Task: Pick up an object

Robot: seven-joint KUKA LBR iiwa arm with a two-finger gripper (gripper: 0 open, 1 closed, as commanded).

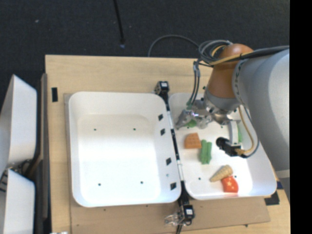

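Observation:
My gripper [189,121] hangs over the back left part of the right bin [258,182], close to the divider between the bins. Just in front of it lies an orange ridged block [192,141]. A green piece [205,151] lies beside that block, to its right. Nearer the front sit a tan cone [221,173] and a red piece [230,185], touching each other. I see nothing held in the gripper. The arm covers the bin's back right part.
The left bin [78,179] is a white tray with small dark dots on its floor. Black clips [162,87] sit along the seam between the bins. A cable loops on the bench behind the right bin.

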